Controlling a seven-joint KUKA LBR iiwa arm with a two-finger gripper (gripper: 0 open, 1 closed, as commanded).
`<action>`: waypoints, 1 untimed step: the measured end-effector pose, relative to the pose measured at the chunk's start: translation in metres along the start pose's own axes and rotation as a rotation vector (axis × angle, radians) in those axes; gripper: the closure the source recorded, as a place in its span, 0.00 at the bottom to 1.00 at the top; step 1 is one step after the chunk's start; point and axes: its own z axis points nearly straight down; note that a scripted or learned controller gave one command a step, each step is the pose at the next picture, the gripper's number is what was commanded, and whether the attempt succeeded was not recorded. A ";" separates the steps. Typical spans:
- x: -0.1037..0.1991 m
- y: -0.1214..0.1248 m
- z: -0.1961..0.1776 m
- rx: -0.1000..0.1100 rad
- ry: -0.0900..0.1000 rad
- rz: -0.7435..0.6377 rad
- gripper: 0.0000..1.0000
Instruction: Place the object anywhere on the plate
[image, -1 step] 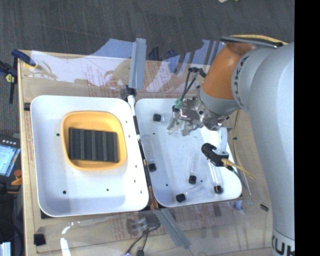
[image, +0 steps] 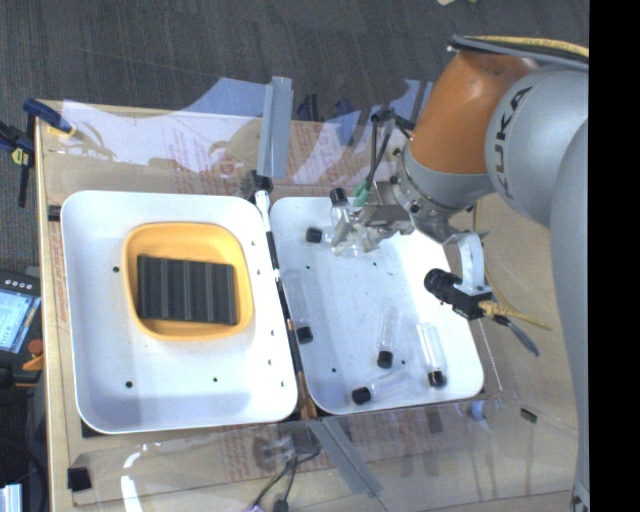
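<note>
Vials (image: 432, 348), clear with black caps, several lying loose in the right bin (image: 340, 300): judged light, rigid, slick, prone to rolling, best pinched mid-barrel; plate (image: 185, 240) in left bin; gripper (image: 352, 228) low over right bin's far edge, grip state indiscernible.

Bright even overhead light, soft shadows, white bins (image: 170, 400) near overexposed, slightly soft focus

grey arm (image: 545, 140), orange band, black lettering
</note>
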 end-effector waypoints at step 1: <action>0.000 0.000 0.000 0.000 0.000 0.000 0.00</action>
